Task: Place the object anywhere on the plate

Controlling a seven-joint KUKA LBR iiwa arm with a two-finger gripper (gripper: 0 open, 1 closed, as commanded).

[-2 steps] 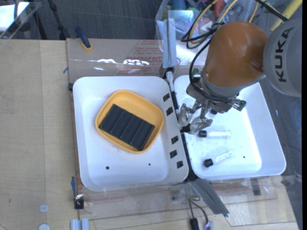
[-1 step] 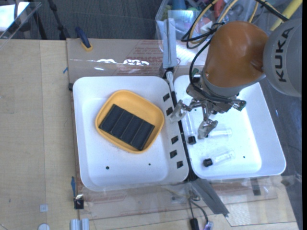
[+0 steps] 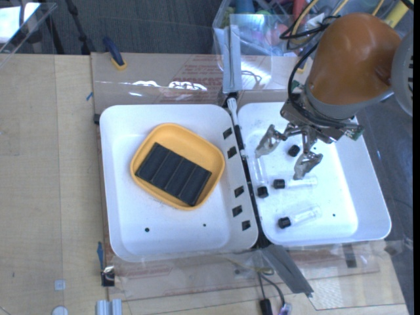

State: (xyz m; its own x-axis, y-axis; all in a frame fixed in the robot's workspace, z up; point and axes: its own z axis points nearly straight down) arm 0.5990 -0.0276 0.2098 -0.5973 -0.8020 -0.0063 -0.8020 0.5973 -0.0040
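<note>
A yellow square plate (image 3: 146, 151) sits in the left bin (image 3: 125, 228). A dark ribbed rectangular object (image 3: 174, 172) lies flat on it, slightly toward the plate's right side. My gripper (image 3: 287, 153) hangs over the right bin (image 3: 354, 202), well apart from the plate. It is open, with one metal finger (image 3: 266, 142) to the left and the other lower right. A small black-capped piece (image 3: 293, 151) lies on the bin floor below the gap. Nothing is gripped.
Several small clear vials with black caps (image 3: 298, 215) lie scattered on the right bin's floor. A raised divider with black marks (image 3: 237, 176) separates the bins. A clear box of coloured items (image 3: 275, 5) stands behind the bins.
</note>
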